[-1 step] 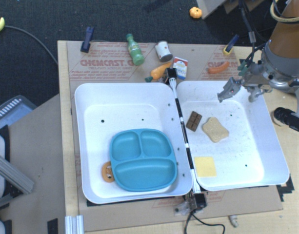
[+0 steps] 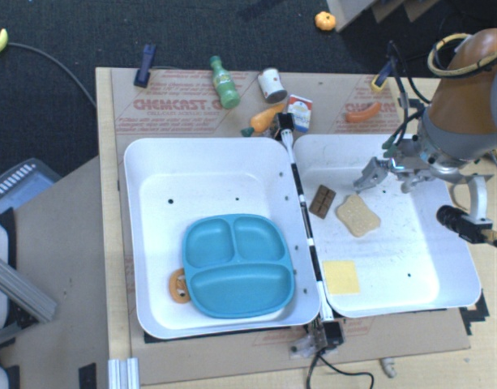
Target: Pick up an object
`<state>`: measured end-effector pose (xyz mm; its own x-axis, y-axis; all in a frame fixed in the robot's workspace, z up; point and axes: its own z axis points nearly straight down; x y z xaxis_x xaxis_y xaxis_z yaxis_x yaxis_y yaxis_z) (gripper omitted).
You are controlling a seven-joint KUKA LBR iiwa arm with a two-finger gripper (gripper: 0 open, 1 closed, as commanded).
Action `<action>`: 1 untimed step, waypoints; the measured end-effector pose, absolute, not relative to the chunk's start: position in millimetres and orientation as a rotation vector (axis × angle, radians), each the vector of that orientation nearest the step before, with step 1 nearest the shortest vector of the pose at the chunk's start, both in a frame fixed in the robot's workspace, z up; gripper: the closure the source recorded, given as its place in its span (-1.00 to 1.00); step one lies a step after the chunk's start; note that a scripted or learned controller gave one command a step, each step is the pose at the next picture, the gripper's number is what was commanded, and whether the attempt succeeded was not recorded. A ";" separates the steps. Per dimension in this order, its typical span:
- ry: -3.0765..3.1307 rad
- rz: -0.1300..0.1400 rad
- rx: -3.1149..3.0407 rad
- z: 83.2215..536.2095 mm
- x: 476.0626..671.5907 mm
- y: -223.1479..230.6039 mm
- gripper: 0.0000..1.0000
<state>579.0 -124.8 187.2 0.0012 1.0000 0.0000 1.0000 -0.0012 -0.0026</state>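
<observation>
A table (image 2: 110, 217) carries two white bins. The tool (image 2: 392, 174) hangs over the right bin (image 2: 443, 282), its prongs apparently spread apart with nothing between them, though the angle makes this hard to judge. In the left bin (image 2: 151, 217), well left of the tool, sits a blue divided plate (image 2: 236, 264). Just below-left of the tool lie a bread slice (image 2: 357, 215), then a yellow cheese square (image 2: 341, 276) and a brown chocolate bar (image 2: 322, 201).

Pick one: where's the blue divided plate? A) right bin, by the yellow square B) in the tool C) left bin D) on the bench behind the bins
C: the blue divided plate lies flat on the floor of the left bin, toward its near side, with a small orange item tucked at its left edge.
</observation>
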 end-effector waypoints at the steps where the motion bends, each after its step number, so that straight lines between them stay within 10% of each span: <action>1: -2.222 -0.001 -2.223 89.0 586.1 -131.1 -1.00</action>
<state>586.1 -131.1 89.0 0.0007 1.0000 -0.0005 1.0000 -0.0007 0.0016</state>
